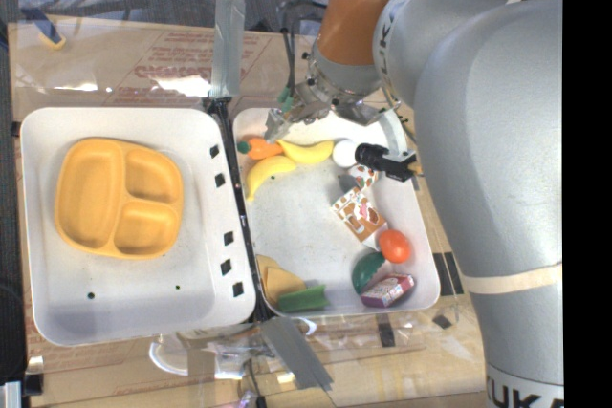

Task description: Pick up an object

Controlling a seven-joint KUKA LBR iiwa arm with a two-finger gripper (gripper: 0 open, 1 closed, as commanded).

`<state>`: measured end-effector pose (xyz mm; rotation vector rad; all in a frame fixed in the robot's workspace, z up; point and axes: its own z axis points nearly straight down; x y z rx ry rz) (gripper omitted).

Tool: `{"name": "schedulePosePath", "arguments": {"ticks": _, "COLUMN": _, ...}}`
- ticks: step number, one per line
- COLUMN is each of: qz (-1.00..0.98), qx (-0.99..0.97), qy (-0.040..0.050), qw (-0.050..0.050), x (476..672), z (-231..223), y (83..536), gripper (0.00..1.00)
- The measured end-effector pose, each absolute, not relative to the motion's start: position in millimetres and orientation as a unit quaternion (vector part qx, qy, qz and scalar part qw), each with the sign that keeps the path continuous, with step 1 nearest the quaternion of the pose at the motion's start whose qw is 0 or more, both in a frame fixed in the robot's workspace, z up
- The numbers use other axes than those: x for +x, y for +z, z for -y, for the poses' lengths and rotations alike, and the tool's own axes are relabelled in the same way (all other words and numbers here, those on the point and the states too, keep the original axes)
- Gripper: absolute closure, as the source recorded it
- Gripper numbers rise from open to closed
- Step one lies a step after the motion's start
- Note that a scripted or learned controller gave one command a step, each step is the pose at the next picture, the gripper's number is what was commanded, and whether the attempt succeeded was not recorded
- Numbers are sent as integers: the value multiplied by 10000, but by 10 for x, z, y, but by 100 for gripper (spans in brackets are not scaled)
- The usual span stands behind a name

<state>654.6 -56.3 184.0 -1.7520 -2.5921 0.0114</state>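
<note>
I read the claw [287, 115] low at the right bin's [426, 234] far rim, banana [273, 169] and carrot [258, 147] just below it (grip state: cannot tell).

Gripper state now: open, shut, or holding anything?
Gripper: cannot be told; it sits low at the right bin's far edge, by the bananas.

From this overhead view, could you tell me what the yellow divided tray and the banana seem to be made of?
The yellow divided tray looks like moulded plastic with a matte finish: uniform colour, rounded compartment edges, soft highlights. The banana is probably a plastic toy: its skin is evenly yellow and smooth, without blemishes, though real fruit cannot be ruled out.
</note>
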Motion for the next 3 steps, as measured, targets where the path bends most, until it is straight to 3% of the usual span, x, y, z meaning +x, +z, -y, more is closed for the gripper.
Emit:
{"name": "schedulePosePath", "arguments": {"ticks": 1, "qz": 8237, "qx": -5670, "qy": 1, "qw": -3, "x": 6578, "z": 388, "y": 2678, "gripper": 100}}
{"name": "schedulePosePath", "arguments": {"ticks": 2, "qz": 8357, "qx": -5492, "qy": 11, "qw": -2, "x": 6571, "z": 1263, "y": 3146, "gripper": 100}}
{"name": "schedulePosePath", "arguments": {"ticks": 3, "qz": 7998, "qx": -6003, "qy": 29, "qw": 47, "x": 6486, "z": 796, "y": 2501, "gripper": 100}}
